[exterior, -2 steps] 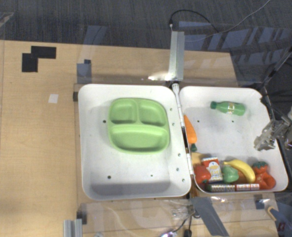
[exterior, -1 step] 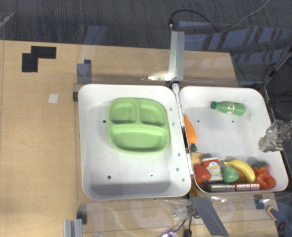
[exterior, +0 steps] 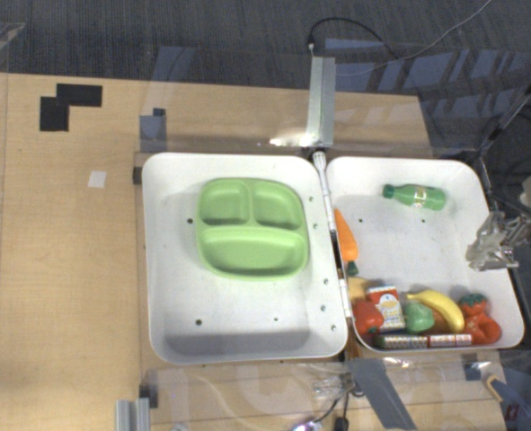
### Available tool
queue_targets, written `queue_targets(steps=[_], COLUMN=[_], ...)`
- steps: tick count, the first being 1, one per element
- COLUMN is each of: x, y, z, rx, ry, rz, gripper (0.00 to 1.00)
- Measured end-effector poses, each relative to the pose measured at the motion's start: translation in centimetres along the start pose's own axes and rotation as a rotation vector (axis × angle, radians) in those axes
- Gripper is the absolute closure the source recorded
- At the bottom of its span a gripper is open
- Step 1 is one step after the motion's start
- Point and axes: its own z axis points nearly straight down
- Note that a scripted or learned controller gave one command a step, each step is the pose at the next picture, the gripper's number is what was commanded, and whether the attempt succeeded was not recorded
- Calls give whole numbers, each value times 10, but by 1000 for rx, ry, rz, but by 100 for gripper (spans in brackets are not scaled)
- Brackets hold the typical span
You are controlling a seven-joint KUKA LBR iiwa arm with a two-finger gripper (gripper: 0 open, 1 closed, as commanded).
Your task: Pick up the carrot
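Claw (exterior: 494,245): at the right edge of the frame, over the right rim of the right bin; metallic fingers point left and down. Whether they are spread or closed cannot be told from this angle. Nothing shows between them.
Carrot (exterior: 345,236): lying lengthwise against the left wall of the right bin, just beside the divider between the bins; orange body toward the top of the frame, dark green end toward the bottom. Well apart from the claw.
Right bin (exterior: 409,173): white, shallow, centre-right of the frame.
Green bottle (exterior: 414,196): on its side in the upper part of the right bin, cap to the left.
Toy food pile: packed along the lower edge of the right bin; includes a banana (exterior: 444,307), a green pepper (exterior: 418,315), a small carton (exterior: 387,307) and red pieces at both ends.
Left bin (exterior: 171,241): white, shallow, centre of the frame.
Green tray (exterior: 251,225): three compartments, resting in the upper middle of the left bin.
Surface (exterior: 58,241): light wood, with a black stepped mark (exterior: 67,106) at the upper left of the frame.
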Motion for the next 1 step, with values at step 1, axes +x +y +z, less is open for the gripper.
queue_targets(steps=[1], x=[14], y=[18], z=[-48], rx=[0], ry=[-1], rz=[-167], gripper=[100])
